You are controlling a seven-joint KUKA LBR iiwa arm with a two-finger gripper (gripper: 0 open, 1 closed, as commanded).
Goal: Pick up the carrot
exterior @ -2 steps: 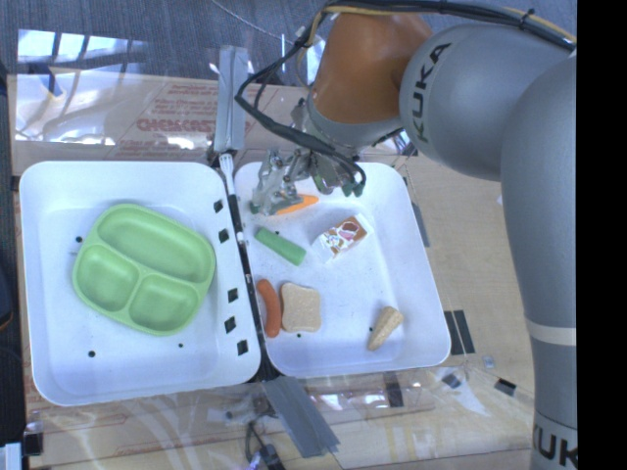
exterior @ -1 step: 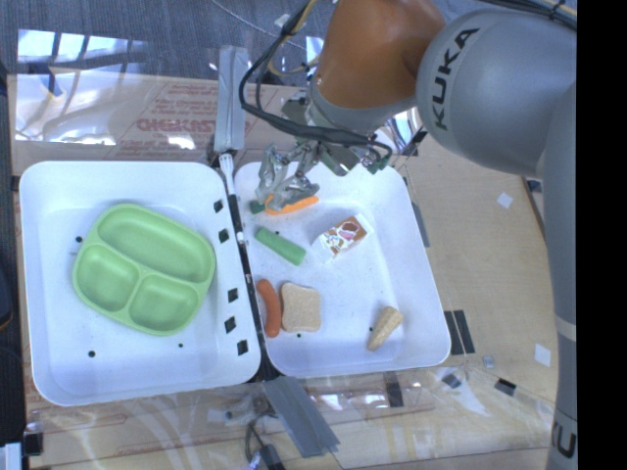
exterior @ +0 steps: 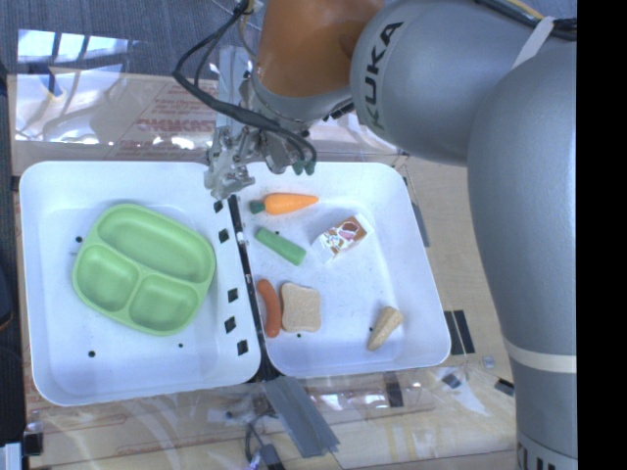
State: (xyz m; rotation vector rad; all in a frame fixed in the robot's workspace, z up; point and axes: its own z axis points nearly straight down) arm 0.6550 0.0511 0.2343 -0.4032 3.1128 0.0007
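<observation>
The orange carrot [exterior: 287, 204] with a green stub at its left end lies flat near the back left corner of the right bin [exterior: 411, 262]. My gripper [exterior: 257, 164] hangs over the back rim of the bins, near the divider between them. It is just above and to the left of the carrot, and I see nothing held in it. The grey arm with its orange band covers the upper right of the view.
In the right bin lie a green stick-shaped vegetable [exterior: 280, 246], a small snack packet [exterior: 341, 239], a sausage [exterior: 269, 306], a bread slice [exterior: 301, 307] and a cone [exterior: 384, 328]. A green divided plate [exterior: 144, 267] sits in the left bin [exterior: 44, 262].
</observation>
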